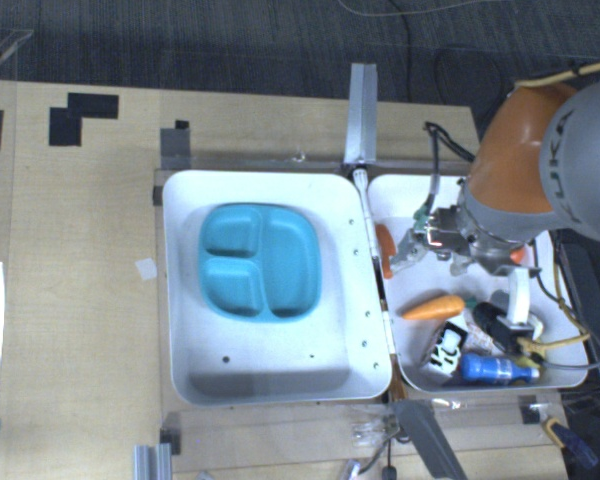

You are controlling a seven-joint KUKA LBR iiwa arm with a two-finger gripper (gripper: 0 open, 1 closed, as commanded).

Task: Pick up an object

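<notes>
Currently gripper (450, 253) hangs low over right bin (405, 193), jaw state unreadable under wrist bulk; arm (540, 158) enters from right; carrot (432, 308) just below.

In the right bin before me, an orange carrot (432, 308) lies on its side, a blue bottle (496, 370) flat nearer the front, a black-and-white packet (445, 348) between them.

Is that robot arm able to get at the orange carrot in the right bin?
Probably yes: the carrot lies bare on top near the bin's left side, nothing over it, with the gripper just above.
</notes>
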